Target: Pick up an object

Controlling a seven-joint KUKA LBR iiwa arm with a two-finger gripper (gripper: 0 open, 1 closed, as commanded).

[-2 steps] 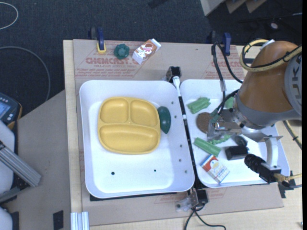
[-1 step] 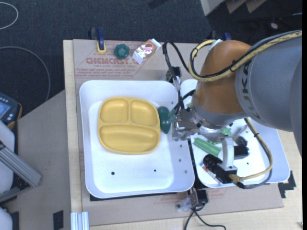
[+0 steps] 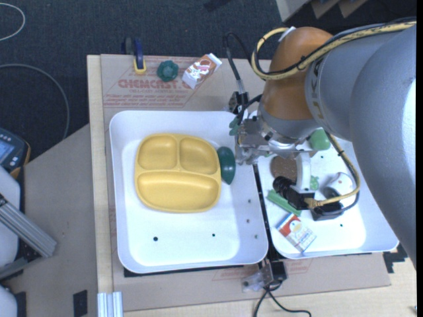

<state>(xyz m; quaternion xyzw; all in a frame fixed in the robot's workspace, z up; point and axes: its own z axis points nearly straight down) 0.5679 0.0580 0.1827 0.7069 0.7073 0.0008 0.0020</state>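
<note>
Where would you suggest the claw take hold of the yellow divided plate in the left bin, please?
Probably at the raised outer rim of the yellow divided plate, on its near edge, coming straight down from above. It lies flat on the floor of the left bin, so only the rim offers a lip to pinch. The near side has bare floor, while the dark green object crowds the right edge.

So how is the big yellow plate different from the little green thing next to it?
The yellow three-compartment plastic plate is far bigger than the small dark green rounded object. The plate is pale yellow, wide and flat with dividers; the green object is dark, plain and oval. The plate lies in the middle of the left white bin, while the green object sits at the plate's right edge. Both rest in that same bin.
</note>
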